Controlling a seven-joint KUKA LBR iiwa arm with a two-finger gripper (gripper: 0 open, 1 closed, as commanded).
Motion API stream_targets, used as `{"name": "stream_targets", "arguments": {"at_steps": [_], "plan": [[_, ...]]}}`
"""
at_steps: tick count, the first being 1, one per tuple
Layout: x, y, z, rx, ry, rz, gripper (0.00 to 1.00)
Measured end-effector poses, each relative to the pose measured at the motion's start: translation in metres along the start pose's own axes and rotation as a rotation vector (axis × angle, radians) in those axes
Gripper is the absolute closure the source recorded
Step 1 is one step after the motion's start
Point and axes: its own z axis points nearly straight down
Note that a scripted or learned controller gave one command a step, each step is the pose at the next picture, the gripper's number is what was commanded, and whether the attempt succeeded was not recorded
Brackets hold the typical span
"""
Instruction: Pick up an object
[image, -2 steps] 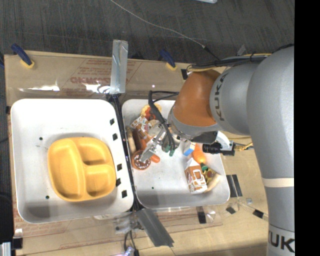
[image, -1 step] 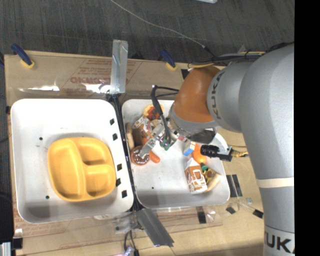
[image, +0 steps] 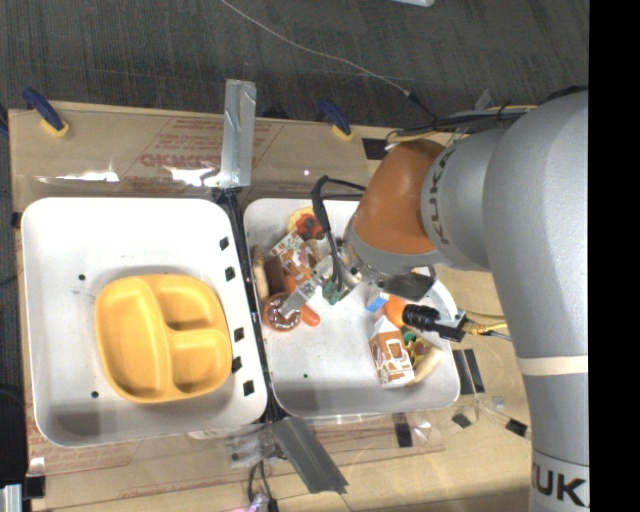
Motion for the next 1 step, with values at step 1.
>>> {"name": "stream_targets", "arguments": {"at_steps": [1], "plan": [[-0.0060,0.0145,0.0007,0.007,0.004,0.170,0.00]]}}
